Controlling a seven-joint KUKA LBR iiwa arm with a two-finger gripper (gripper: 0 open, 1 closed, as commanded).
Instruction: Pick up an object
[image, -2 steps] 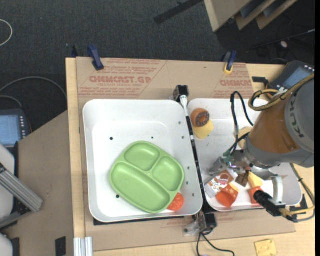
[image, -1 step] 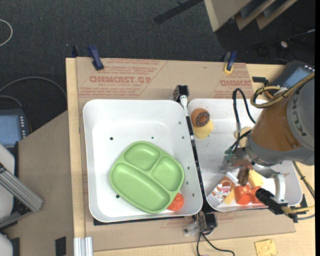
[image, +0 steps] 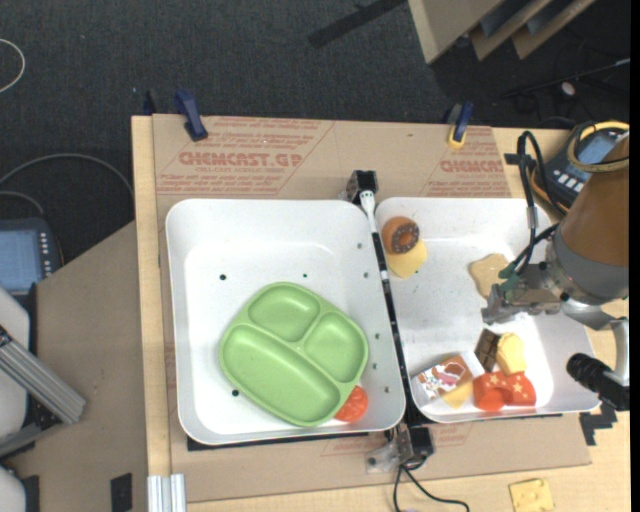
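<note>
Your grey arm with its orange band reaches in from the right, its end effector low over the right-hand white bin, beside a tan flat piece; you cannot tell how far it is open or whether it has hold of anything. Just below it sit a brown block, a yellow wedge and red pieces. A green three-compartment plastic plate lies in the left-hand white bin on the bench.
</note>
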